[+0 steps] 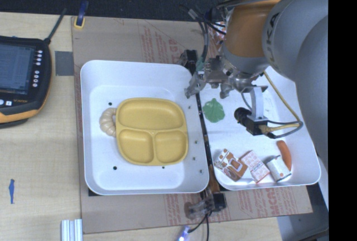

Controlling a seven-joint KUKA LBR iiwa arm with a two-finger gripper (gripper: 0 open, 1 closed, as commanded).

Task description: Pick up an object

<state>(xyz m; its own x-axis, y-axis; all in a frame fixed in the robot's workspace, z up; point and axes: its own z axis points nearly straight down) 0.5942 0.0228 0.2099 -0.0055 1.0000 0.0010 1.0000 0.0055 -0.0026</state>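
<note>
**Overhead view of the counter (pixel 33 178) as I see it from the remote station.** Two white bins sit side by side on a brown cardboard sheet (pixel 139 39).

(a) The left bin (pixel 139 178) holds a yellow divided tray (pixel 152 131). A beige pastry-like piece (pixel 107 121) touches the tray's left edge.

(b) The right bin (pixel 228 136) holds the loose items. A green lump (pixel 213 111) lies near the bin's left wall, well apart from the rest. Along the near edge lie, from left to right, a brown-and-white patterned packet (pixel 230 164), a red-and-white packet (pixel 254 165) and a small white cylinder (pixel 277 169). An orange sausage-shaped piece (pixel 284 153) lies just above the cylinder.

(c) The grey arm (pixel 290 22), with its orange band (pixel 245 28), reaches in from the right over the far half of the right bin. The gripper (pixel 211 88) hangs at the seam between the bins, just above the green lump in the picture. I cannot tell from this angle whether it is open or closed, nor whether it touches the lump, and I see nothing held in it.

(d) A handheld control pendant (pixel 17 75) rests on the counter at far left.
</note>
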